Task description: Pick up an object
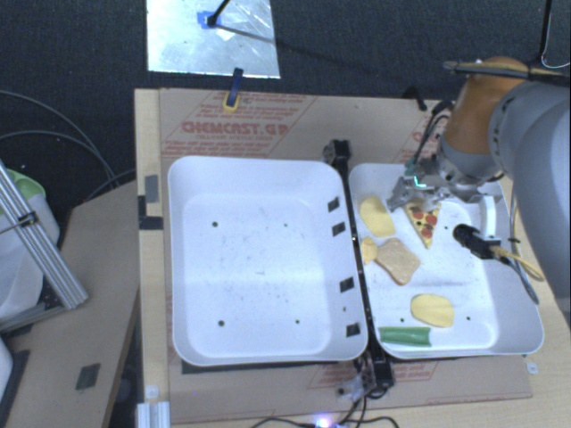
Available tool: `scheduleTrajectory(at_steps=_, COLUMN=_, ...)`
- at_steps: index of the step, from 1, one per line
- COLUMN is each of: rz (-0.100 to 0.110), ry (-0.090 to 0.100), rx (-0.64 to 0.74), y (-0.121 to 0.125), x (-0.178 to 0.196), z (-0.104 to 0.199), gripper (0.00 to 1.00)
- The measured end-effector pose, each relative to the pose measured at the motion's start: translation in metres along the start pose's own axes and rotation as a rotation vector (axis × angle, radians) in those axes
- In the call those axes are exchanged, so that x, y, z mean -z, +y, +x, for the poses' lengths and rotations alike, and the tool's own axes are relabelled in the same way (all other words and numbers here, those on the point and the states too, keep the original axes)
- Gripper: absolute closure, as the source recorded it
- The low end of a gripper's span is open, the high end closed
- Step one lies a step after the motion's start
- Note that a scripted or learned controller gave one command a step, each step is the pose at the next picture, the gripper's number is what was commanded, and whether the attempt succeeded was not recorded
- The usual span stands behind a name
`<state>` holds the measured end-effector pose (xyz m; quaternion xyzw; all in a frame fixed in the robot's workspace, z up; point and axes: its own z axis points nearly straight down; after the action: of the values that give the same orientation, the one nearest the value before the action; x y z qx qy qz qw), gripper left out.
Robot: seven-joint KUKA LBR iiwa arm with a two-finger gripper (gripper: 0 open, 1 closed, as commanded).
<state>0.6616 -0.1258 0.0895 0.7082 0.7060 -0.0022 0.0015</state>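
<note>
My gripper (pixel 417 196) hangs over the back of the right bin (pixel 513 328), open, its fingers spread just above the wide end of a pizza slice (pixel 426 226). Nothing is held between the fingers. To the left of the slice lies a pale yellow piece (pixel 376 217). A tan bread slice (pixel 397 261) rests in the middle of the bin, with a small yellow bit (pixel 368 251) beside it at the left wall. Nearer the front lie a round yellow piece (pixel 432 310) and a green pod (pixel 404 334).
The left bin (pixel 259 257) stands beside the right one, with a black clipped divider (pixel 350 248) between them. Both sit on a cardboard sheet (pixel 241 123). A metal plate (pixel 212 25) lies beyond the bench.
</note>
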Motion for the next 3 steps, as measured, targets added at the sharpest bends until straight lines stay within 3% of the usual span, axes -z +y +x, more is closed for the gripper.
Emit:
scheduleTrajectory(at_steps=1, rz=-0.012, ry=0.006, rx=0.000, y=-0.078, x=0.001, z=-0.084, gripper=0.00)
scheduleTrajectory(at_steps=2, rz=-0.014, ry=0.002, rx=0.005, y=-0.077, x=0.000, z=-0.082, gripper=0.00)
scheduleTrajectory(at_steps=3, rz=-0.011, ry=0.002, rx=0.008, y=-0.056, x=0.000, z=-0.081, gripper=0.00)
